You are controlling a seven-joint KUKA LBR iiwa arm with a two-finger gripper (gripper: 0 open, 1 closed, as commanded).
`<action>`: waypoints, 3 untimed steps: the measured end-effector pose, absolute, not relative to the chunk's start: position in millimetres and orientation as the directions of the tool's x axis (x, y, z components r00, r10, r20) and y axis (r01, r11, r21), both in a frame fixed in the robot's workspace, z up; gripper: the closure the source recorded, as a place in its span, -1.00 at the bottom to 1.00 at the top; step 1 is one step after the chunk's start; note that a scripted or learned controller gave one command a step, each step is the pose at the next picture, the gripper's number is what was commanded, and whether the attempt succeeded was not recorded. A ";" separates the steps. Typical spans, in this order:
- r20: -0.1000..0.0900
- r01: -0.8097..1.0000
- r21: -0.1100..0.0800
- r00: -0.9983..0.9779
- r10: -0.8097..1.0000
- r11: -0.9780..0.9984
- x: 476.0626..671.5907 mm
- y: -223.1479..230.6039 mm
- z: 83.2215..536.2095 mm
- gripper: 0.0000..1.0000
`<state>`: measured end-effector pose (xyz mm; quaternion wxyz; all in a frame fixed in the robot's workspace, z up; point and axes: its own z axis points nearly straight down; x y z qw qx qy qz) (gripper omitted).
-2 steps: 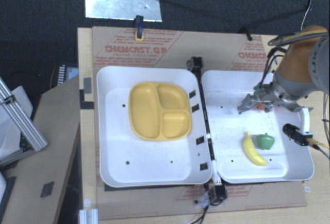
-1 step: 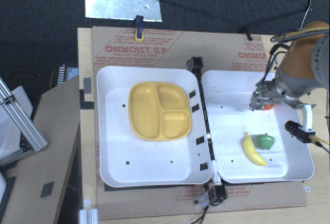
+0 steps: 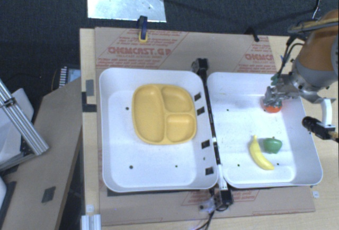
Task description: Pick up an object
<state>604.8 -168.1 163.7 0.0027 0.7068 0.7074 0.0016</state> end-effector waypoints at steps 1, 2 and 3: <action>-0.002 1.000 0.009 -0.005 1.000 0.005 609.5 -163.5 227.5 1.00; -0.001 1.000 0.003 -0.004 1.000 0.004 610.5 -163.5 232.5 1.00; 0.002 1.000 0.000 -0.009 1.000 0.009 589.7 -111.0 227.9 1.00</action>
